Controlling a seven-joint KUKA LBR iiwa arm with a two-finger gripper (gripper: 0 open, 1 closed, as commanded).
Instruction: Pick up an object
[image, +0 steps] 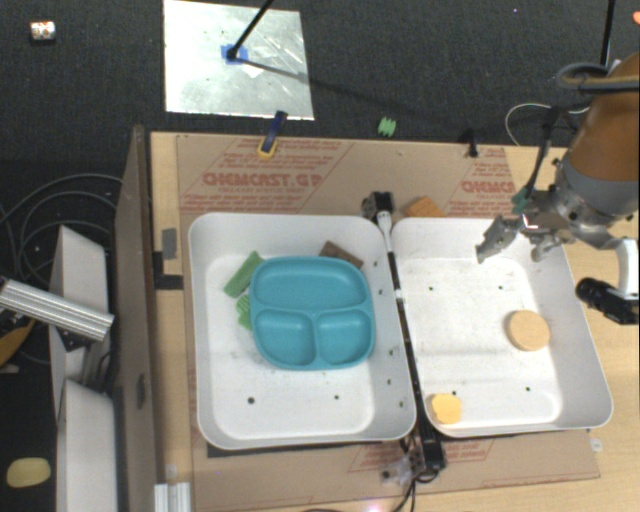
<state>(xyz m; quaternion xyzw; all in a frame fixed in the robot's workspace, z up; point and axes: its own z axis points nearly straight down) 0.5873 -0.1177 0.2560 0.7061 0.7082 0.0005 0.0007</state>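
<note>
My gripper hangs over the back right of the right bin, its two fingers spread open with nothing between them. A tan round disc lies on the bin floor below and a little right of the gripper, apart from it. A small yellow-orange round piece rests by the bin's front rim. The left bin holds a blue divided plate, green pieces at the plate's left edge and a brown block behind it.
An orange piece lies on the cardboard behind the right bin. A black divider bar runs between the bins. Cables hang near the arm's wrist at the upper right.
</note>
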